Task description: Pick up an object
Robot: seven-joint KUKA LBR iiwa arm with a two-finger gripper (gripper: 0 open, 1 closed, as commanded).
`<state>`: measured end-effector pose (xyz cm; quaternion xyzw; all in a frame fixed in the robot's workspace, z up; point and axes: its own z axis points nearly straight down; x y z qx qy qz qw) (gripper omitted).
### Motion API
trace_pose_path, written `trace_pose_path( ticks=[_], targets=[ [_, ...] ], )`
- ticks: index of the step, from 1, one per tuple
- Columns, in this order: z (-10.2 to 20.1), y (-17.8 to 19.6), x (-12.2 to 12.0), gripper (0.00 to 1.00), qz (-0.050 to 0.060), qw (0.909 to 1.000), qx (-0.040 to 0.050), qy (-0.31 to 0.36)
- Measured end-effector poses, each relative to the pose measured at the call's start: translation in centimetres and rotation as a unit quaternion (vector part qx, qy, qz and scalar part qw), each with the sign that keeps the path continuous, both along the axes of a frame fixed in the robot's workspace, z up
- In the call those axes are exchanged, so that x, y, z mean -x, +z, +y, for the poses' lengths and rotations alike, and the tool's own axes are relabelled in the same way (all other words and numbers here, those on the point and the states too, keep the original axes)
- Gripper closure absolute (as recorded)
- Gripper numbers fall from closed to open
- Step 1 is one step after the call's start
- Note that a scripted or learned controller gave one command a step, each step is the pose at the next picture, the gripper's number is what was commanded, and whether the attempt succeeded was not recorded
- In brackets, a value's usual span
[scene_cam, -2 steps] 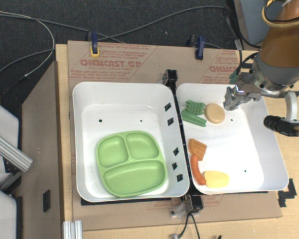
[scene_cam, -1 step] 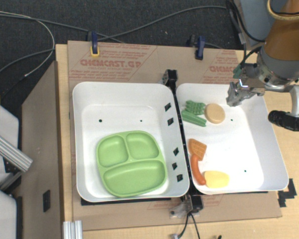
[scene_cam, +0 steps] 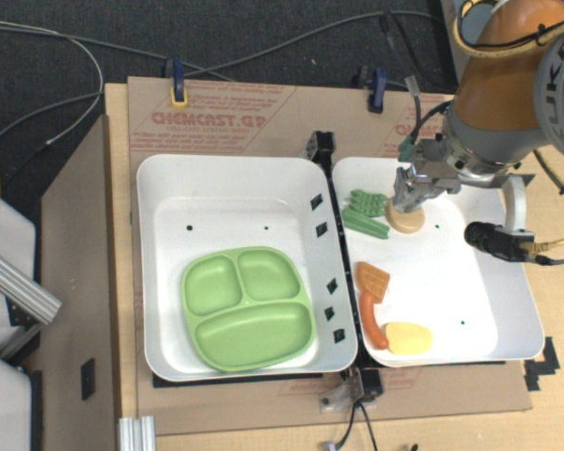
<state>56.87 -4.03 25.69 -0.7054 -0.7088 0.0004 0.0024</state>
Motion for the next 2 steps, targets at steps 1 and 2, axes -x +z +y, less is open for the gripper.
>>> trace_pose_path(
  ticks=[1, 2],
  targets=[
    [5.1, -1.2, -0.4, 1.0, 0.0, 1.0, 0.0001, 0.001],
    [10.5, -2.8, -0.1, 1.0, 0.001, 1.0, 0.0, 0.001]
  ],
)
